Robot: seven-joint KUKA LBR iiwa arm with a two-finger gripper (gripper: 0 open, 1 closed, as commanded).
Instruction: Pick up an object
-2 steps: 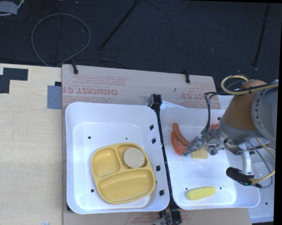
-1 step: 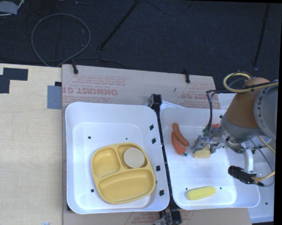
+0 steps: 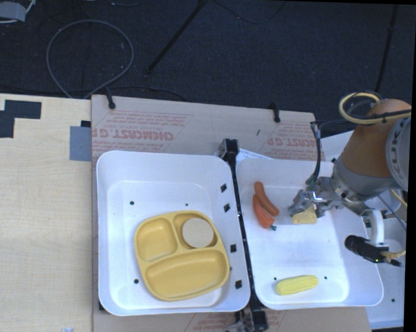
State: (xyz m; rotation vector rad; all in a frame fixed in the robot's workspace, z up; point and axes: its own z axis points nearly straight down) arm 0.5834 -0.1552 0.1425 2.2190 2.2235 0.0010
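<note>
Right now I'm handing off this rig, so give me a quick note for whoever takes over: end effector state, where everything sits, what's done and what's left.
End effector: low in the right bin, at the pale yellow wedge near the bin's far side. Whether it has the wedge cannot be told from here.
Right bin also holds two orange-red sausages by the divider and a corn cob near the front edge.
Left bin holds a yellow divided tray with a beige disc in its round compartment.
Done: arm is down at a target.
Left: confirm a grip and lift; nothing is visibly raised yet.
</note>
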